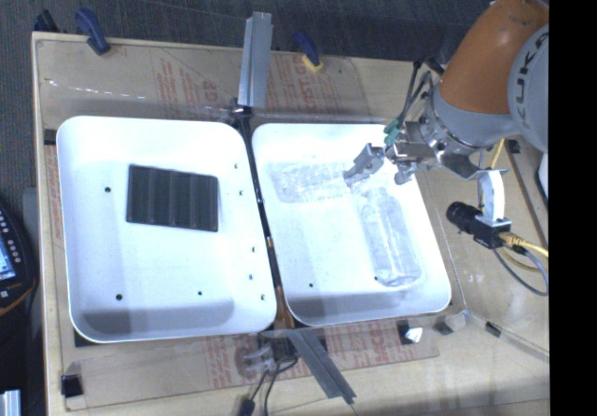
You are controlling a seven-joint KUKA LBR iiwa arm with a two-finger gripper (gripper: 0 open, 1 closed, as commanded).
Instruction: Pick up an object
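Two clear plastic bottles lie in the right bin (326, 298). One bottle (303, 180) lies crosswise near the back; the other bottle (392, 239) lies lengthwise along the right side. My gripper (365, 165) hangs over the back right part of this bin, between the two bottles and close above them. Nothing can be made out in its grasp. A black ridged rectangular pad (173, 198) lies flat in the left bin (140, 307), far from the gripper.
A metal divider post (256, 60) stands at the back between the bins. Blue clamps (93, 32) hold the board's far edge. The arm's orange and grey wrist (490, 60) looms over the right bin's back right corner.
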